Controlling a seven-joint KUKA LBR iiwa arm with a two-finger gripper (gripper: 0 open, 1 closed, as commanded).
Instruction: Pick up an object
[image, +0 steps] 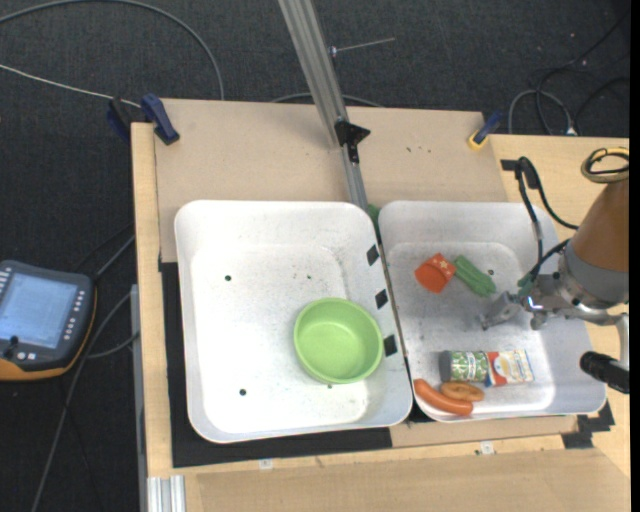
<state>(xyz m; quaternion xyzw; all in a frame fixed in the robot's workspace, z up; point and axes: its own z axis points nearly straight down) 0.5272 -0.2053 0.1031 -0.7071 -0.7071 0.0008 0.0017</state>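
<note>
i see the gripper (497, 316) low at the frame's right, over bare bin floor between the green block (474, 275) and carton (487, 367); fingers narrow, gripping nothing.

- Two shallow white bins side by side on a bench: left bin (215, 300), right bin (440, 225).
- Green bowl (337, 341) upright in the left bin.
- In the right bin: orange piece (434, 273) touching a green piece (475, 276), a small carton (486, 367), a hot dog (443, 397).
- Gripper (498, 315) low between them.
</note>
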